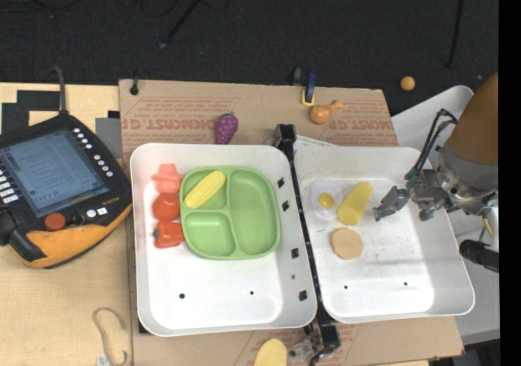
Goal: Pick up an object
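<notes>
The right bin point(440, 291) holds a yellow cylinder point(354, 203), a small yellow round piece point(326, 200) and a tan disc point(348, 243). My gripper point(409, 206) hangs over that bin's right half, just right of the yellow cylinder, open with nothing between its fingers. One dark fingertip point(389, 204) points toward the cylinder without touching it. The left bin point(212, 299) carries a green divided plate point(236, 222) with a corn cob point(203, 188) in it, and red and pink toy pieces point(167, 210) beside the plate.
Behind the bins, on cardboard, lie purple grapes point(226, 127) and an orange gourd point(324, 111). An orange ball point(407, 83) sits farther back. A yellow lemon point(271, 352) lies at the front edge. A teach pendant point(57, 185) rests at the left.
</notes>
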Robot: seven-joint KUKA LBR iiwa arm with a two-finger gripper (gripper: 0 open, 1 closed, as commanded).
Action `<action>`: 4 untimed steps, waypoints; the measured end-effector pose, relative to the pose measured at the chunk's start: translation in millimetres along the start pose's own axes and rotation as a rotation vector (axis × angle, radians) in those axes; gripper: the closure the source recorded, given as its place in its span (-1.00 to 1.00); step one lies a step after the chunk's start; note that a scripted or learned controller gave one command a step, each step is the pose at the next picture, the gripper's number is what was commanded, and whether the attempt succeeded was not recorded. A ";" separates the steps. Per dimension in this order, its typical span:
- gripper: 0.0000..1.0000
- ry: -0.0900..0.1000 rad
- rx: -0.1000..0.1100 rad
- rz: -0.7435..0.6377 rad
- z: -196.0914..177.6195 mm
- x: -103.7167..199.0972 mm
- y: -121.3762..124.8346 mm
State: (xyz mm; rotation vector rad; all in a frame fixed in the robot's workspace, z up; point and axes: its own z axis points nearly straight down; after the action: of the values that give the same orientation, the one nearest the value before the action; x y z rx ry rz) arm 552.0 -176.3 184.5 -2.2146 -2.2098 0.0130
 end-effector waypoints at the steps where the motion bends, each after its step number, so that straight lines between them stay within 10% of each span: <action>1: -1.00 -0.003 -0.013 -0.002 -7.5 -0.5 2.9; 3: -1.00 -0.002 -0.014 -0.002 90.9 9.9 4.2; 4: 1.00 -0.002 -0.015 0.000 78.5 8.3 4.0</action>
State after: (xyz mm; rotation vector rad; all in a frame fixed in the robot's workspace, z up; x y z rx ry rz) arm 554.8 -167.7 106.0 -2.2232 -2.2176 -0.0015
